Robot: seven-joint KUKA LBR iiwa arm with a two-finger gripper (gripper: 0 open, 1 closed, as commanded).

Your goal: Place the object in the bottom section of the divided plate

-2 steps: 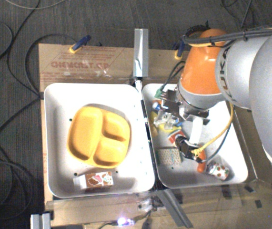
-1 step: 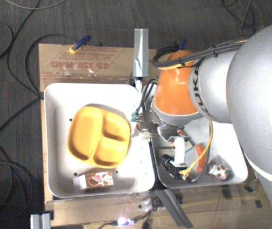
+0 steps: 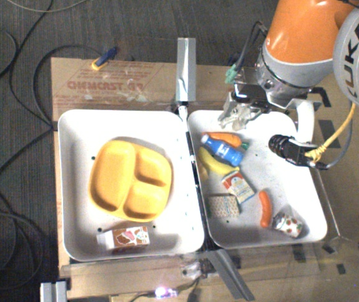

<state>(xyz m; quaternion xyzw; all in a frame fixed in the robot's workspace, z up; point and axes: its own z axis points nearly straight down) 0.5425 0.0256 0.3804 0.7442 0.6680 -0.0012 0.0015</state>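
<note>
Bottle [image 3: 224, 150] lies just below the open, empty fingers [image 3: 237, 115], which must drop and grab next.

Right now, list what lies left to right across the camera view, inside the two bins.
Yellow divided plate, with the small carton below it → banana → blue bottle → sausage → patterned cup.

Grey arm [image 3: 349, 36] with broad orange band [image 3: 305, 24] (black lettering on grey), yellow cable [image 3: 339, 137], silvery gripper [image 3: 237, 115].
</note>
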